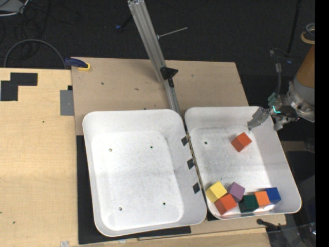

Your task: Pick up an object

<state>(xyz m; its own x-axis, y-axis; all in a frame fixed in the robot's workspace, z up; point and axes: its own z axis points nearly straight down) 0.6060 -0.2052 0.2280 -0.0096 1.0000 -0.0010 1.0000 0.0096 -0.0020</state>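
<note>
- Red block [241, 142]: alone on the floor of the right bin [288, 161], upper middle, tilted so one corner points down; well apart from the other blocks; touching nothing but the bin floor.
- Gripper [267, 116]: at the right bin's upper right rim, up and to the right of the red block, apart from it; nothing seen between the fingers; one grey finger [257, 120] slanting down-left over the rim; open or closed cannot be told from this angle.
- Arm [304, 86]: entering from the right, orange band above the wrist, grey body below.
- Block cluster, near corner of the right bin: yellow block [216, 190], purple block [237, 190], second red block [225, 204], green block [249, 203], orange block [262, 198], blue block [273, 194]; packed close, several touching, lined along the front wall.
- Left bin [97, 122]: white, shallow, side by side with the right bin, joined by black clips [189, 163] along the shared edge.
- Metal rail [150, 40]: slanting from top centre down to the gap between the bins.
- Bench [123, 84]: brown board under both bins.
</note>
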